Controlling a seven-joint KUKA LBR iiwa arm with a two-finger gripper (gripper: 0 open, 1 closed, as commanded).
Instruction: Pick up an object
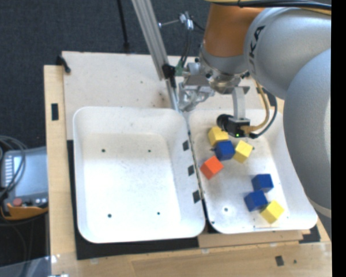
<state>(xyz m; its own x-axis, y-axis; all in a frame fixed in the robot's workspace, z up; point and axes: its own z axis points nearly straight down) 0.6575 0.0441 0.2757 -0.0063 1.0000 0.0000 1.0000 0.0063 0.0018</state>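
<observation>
Within speckled right bin (279, 161), orange cube (212, 167), blue cubes (262, 182), yellow cubes (243, 150)

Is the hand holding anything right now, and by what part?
Nothing shows in the hand, up near the bins' back edge. The seven blocks all lie in the right bin, apart from it.

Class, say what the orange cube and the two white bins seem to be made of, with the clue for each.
Orange cube: probably foam or painted wood; flat matte colour, no glare, slightly soft edges. Left bin and right bin: likely moulded plastic; smooth white, rounded corners, curled rim, dull finish with dark speckling.
</observation>
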